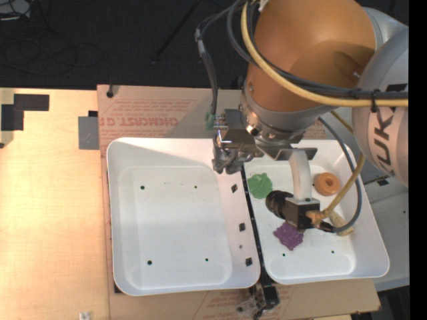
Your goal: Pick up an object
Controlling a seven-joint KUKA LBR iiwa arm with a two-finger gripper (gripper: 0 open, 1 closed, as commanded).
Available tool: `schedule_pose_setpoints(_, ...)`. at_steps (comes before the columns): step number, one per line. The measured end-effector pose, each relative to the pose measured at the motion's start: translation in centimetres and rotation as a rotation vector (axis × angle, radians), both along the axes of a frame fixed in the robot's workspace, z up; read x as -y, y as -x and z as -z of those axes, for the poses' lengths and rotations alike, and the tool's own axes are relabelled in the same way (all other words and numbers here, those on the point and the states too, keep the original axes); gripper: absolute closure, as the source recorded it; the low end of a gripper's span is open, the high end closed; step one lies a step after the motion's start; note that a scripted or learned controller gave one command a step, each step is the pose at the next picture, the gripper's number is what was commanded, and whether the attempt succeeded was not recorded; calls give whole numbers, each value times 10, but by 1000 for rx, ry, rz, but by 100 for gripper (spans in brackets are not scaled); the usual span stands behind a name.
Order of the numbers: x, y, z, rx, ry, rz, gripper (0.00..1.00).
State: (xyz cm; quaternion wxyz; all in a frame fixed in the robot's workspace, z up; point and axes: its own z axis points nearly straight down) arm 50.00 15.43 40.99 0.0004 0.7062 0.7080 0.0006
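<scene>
Waiting target: green lump (259,185), on the floor of the right bin (347,259), near its left wall.
Gripper (229,157): above the bins' adjoining rims, apart from the lump; wide or narrow, cannot tell.
Risk: descending here likely strikes a rim, missing the lump.

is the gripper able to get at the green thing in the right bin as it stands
Probably yes: the gripper hangs by the left rim of the right bin, close to the green object, which lies uncovered and apart from the purple object.
</scene>
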Motion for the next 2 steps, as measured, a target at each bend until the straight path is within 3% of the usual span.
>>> schedule_pose_setpoints(1, -16, -28, -90, 2, 0, 1, 100)
schedule_pose_setpoints(2, -62, -38, -130, -1, -1, -1, 100)
